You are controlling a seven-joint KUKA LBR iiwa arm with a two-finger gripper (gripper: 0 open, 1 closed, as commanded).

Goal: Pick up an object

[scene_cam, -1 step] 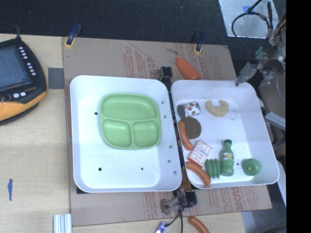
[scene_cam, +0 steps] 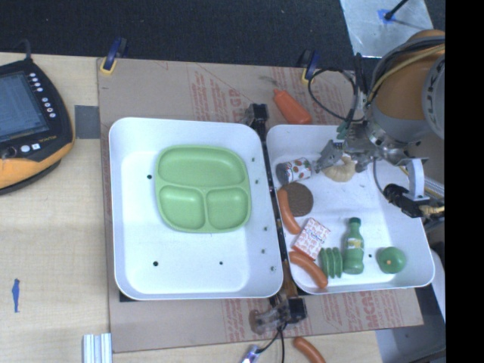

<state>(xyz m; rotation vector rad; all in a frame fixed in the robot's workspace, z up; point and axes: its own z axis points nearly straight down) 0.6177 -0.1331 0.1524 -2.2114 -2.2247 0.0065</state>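
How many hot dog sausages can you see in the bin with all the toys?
2. One orange-red toy sausage lies along the left wall of the right white bin, beside the brown round patty. The other orange-red sausage lies at the front left corner. More may be hidden under the arm.

Bench [scene_cam: 53, 240]: pale wood top, brown cardboard sheet [scene_cam: 189, 89] laid over its middle. Two white bins side by side on the cardboard: left bin [scene_cam: 132, 274], right bin [scene_cam: 408, 278]. Orange carrot [scene_cam: 291, 107] on the cardboard behind the right bin. Teach pendant [scene_cam: 26, 123] at the bench's left edge. Grey tape patch [scene_cam: 87, 121] beside it.
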